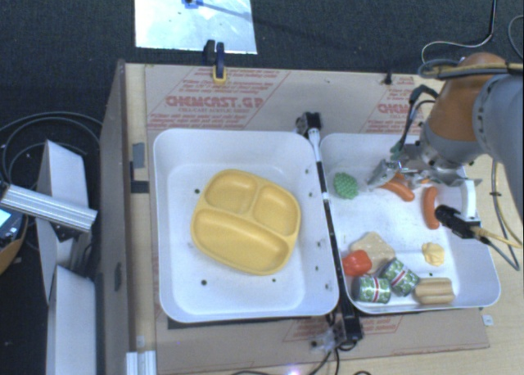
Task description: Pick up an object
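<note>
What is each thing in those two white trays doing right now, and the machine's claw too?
yellow divided plate: flat in the left bin, compartments bare
gripper: low in the right bin, at the orange sausage
green toy: lying loose
second sausage: lying loose
two cans: on their sides, touching
bread roll: lying in the corner

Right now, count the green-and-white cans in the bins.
2. Both lie in the right bin near its front edge: one can by the divider, the other can touching it on the right. The arm could hide more.
</note>
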You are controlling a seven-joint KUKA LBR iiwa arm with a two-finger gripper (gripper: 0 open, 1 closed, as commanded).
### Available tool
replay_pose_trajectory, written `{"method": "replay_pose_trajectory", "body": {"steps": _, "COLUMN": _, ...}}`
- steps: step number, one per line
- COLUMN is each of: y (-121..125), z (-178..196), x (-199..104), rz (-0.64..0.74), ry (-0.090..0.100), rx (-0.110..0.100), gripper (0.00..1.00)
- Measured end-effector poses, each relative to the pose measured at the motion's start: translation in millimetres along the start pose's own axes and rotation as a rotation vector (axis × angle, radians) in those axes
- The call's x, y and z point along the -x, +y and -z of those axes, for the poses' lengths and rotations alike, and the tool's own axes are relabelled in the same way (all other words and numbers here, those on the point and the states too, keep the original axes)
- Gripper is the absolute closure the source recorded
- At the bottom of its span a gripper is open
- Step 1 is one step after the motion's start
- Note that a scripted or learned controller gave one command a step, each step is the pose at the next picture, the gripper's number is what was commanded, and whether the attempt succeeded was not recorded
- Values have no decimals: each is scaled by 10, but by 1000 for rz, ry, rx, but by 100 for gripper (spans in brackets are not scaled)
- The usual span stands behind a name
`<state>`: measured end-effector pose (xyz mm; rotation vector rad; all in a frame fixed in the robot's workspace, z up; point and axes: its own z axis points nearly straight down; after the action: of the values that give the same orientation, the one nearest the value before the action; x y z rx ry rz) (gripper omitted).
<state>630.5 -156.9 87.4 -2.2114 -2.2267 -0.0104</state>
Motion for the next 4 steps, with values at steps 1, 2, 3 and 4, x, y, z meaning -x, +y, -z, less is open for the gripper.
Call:
{"method": "replay_pose_trajectory", "body": {"steps": 1, "y": -28, "z": 565, "x": 333, "rz": -6, "ry": -9, "rx": 2, "gripper": 0}}
{"method": "replay_pose_trajectory", "body": {"steps": 2, "y": 375, "z": -35, "x": 121, "rz": -3, "ry": -7, "rx": -1, "gripper": 0}}
{"method": "replay_pose_trajectory", "body": {"steps": 3, "y": -117, "z": -27, "x": 84, "rz": -5, "ry": -8, "rx": -1, "gripper": 0}}
{"method": "replay_pose_trajectory", "body": {"steps": 4, "y": -105, "z": 84, "x": 84, "rz": -4, "ry": -8, "rx": 3, "gripper": 100}}
